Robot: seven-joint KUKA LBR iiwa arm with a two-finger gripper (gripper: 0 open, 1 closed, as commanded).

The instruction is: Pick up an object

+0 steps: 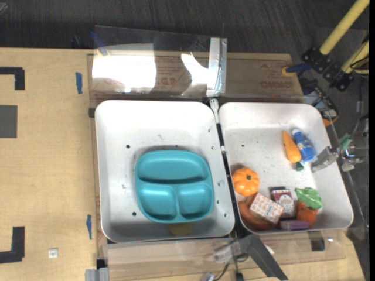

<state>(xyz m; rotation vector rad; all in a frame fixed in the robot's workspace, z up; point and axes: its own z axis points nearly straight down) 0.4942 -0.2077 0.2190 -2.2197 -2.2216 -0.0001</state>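
Two white bins side by side: left bin (105,157), right bin (258,127). Held in the left, a teal divided plate (174,183). Lay in the right: orange pumpkin (246,181), carrot (290,147) touching a blue bottle (303,145), patterned box (266,208), green toy (309,198). At that bin's right rim, near the bottle, the gripper (329,157); could not tell its opening.

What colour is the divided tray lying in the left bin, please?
The divided tray is teal, a blue-green, seen best in the camera view.
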